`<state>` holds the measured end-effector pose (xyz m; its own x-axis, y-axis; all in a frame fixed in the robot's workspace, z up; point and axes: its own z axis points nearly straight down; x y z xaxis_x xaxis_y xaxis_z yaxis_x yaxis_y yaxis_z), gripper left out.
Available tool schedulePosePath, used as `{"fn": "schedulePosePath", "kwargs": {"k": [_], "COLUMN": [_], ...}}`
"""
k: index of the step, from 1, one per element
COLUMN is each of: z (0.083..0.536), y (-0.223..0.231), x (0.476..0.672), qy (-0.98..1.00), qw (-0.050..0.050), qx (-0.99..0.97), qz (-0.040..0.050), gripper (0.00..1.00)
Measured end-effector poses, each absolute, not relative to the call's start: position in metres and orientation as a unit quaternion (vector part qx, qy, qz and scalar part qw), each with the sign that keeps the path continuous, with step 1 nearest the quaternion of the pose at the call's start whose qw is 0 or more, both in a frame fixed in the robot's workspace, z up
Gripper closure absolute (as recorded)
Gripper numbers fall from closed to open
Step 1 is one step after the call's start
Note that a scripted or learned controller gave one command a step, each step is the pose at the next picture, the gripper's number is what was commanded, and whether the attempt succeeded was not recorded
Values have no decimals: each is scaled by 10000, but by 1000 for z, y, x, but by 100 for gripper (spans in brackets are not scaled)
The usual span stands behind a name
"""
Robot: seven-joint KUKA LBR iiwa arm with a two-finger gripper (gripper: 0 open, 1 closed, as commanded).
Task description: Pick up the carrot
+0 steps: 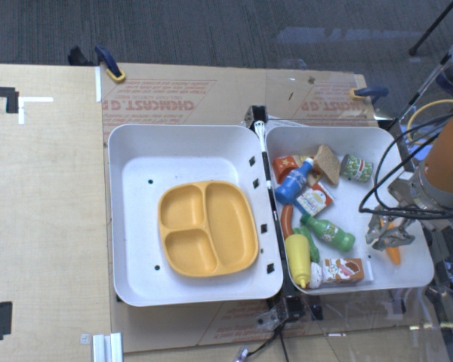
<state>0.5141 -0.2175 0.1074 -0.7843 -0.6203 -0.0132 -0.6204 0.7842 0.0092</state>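
The gripper (390,236) is hanging low at the right end of the right bin (408,277), close against its right wall, with the grey arm (445,164) and its dark cables reaching in from the right. Its metal fingers are sitting directly over the carrot (393,255), whose orange tip is poking out just below them on the bin floor near the front right corner. Whether the fingers are apart or pressed on the carrot cannot be told here.

Room around the carrot is tight on the right, where the bin wall is running just beside it, and freer on the left, where bare white floor is lying between it and the clutter. That clutter is crowding the left half of the bin: a green bottle (328,232), a yellow bottle (298,259) along the left wall, a small printed carton (340,270) at the front, a blue bottle (291,183), a slice of bread (326,164) and a green can (356,168) toward the back.

The left bin (128,202) is holding a yellow divided plate (208,228) with 3 compartments, with white floor open all around it. The 2 bins are sitting edge to edge on a cardboard sheet (189,100), clamped at the back corners, over a pale wooden bench (41,202). Dark carpet is lying beyond.
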Motion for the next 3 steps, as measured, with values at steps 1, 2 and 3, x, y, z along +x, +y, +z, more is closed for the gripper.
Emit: {"fn": "schedulePosePath", "kwargs": {"k": [1, 2, 3], "z": [114, 120, 120], "y": [-217, -216, -216], "x": [517, 519, 519], "qy": [9449, 9453, 9453], "qw": [64, 77, 77], "qx": [-3271, -3258, -3259], "qz": [78, 95, 96], "gripper": [100, 100, 0]}}
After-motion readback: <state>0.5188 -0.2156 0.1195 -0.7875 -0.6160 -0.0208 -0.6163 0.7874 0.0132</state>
